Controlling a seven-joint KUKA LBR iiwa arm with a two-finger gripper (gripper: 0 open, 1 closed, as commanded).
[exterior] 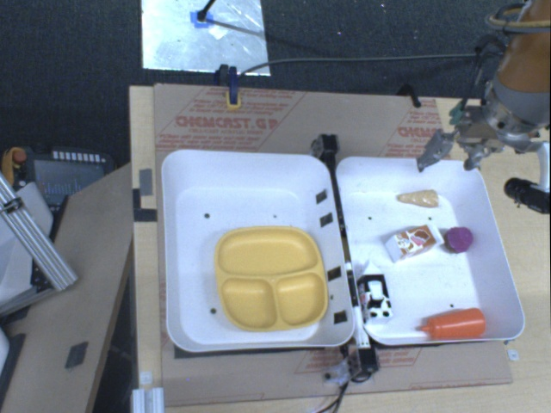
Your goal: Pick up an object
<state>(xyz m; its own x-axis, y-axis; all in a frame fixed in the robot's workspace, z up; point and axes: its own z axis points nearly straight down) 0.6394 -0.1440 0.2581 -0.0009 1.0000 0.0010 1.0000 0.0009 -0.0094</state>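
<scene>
Lying in the right bin (495, 231), a tan pastry (418, 199) is sitting just above the small carton (412, 242). Hanging empty above the pastry, the gripper (451, 155) is spreading its fingers wide. A purple ball (458, 238) is resting right beside the carton.

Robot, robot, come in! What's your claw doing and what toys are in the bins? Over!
Gripper open, above right bin's top edge, holding nothing. Tan piece nearest, untouched. Carton, purple ball, orange bottle farther down. Nothing blocking.
</scene>
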